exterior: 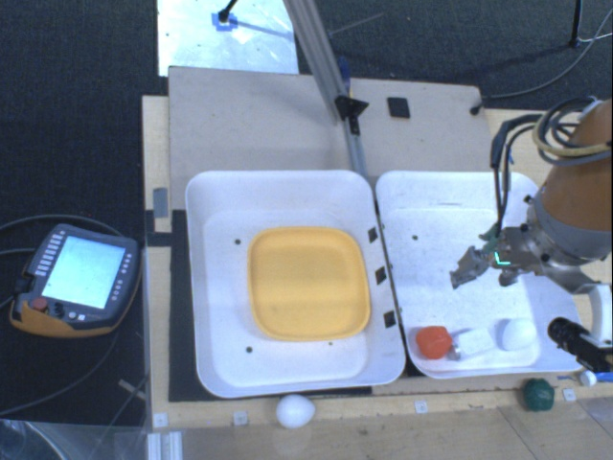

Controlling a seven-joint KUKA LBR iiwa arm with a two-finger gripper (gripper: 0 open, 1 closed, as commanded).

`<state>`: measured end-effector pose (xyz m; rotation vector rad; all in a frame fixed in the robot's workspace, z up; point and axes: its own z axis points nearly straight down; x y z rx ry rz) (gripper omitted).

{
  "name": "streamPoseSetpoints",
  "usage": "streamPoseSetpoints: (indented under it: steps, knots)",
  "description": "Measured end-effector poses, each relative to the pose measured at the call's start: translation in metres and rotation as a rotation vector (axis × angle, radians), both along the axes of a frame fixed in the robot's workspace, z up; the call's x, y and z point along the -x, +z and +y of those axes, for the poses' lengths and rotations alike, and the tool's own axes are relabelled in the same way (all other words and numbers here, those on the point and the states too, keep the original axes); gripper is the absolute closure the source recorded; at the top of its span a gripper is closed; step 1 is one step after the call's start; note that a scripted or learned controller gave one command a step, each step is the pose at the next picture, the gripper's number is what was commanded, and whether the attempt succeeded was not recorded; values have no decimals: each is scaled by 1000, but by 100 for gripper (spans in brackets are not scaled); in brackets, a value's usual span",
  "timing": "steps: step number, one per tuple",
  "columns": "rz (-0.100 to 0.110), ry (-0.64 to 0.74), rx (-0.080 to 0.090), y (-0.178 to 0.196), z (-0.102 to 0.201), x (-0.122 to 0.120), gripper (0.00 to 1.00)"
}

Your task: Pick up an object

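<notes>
From above, the bench [192, 132] carries two shallow white bins side by side. The left bin [215, 286] holds a yellow square plate [309, 283], which lies flat in the middle of this bin. The right bin [421, 218] holds three small things, all in a row along its near edge: an orange-red ball [432, 342] close to the near left corner, a small white piece [473, 342] just beside it, and a white egg-shaped object [516, 334] further to the right.

The arm [575, 199] comes in from the right side over the right bin. Its gripper [469, 268] is above the middle of this bin, pointing to the left, apart from the three things at the near edge. Nothing is seen between its tips, but I cannot tell if it is released or clenched, because the tips are small and dark.

Outside the bins, a white egg [295, 411] lies on the bench at the near edge of the left bin, and a dark green ball [538, 394] lies beside the near right corner of the right bin. On the dark floor at the left lies a control pendant [75, 278] with a bright screen.
</notes>
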<state>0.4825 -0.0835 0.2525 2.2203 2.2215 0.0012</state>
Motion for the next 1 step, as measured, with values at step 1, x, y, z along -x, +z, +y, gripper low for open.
streamPoseSetpoints:
  steps: [1]
  knots:
    - [0,0,0,0,0,0,0]
